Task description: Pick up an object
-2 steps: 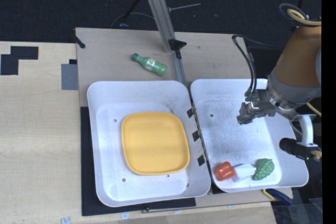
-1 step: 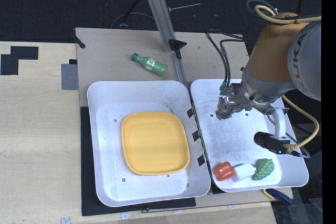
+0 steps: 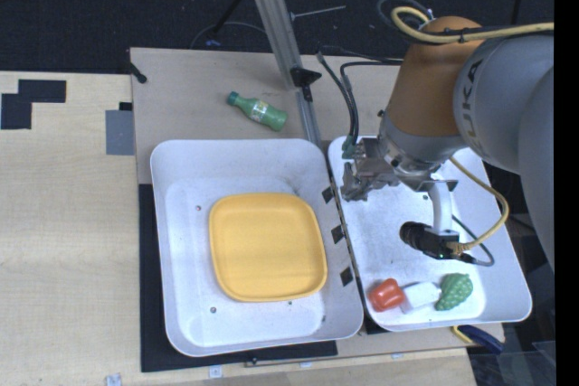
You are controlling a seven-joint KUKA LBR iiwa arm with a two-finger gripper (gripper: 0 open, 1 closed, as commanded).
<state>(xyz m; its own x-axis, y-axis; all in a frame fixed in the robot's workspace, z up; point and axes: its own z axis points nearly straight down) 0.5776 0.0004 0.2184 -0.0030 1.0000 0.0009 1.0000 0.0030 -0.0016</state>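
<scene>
Three pickable items clustered at right bin's (image 3: 507, 285) near edge: red piece (image 3: 386, 293), white piece (image 3: 420, 296), green piece (image 3: 455, 291). Hand (image 3: 360, 181) well apart at far-left corner; grip state unreadable. Advised: approach vertically, isolate one.

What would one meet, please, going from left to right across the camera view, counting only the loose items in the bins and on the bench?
Yellow plate → green bottle lying on the bench → red pepper → small white block → green bumpy toy.
</scene>
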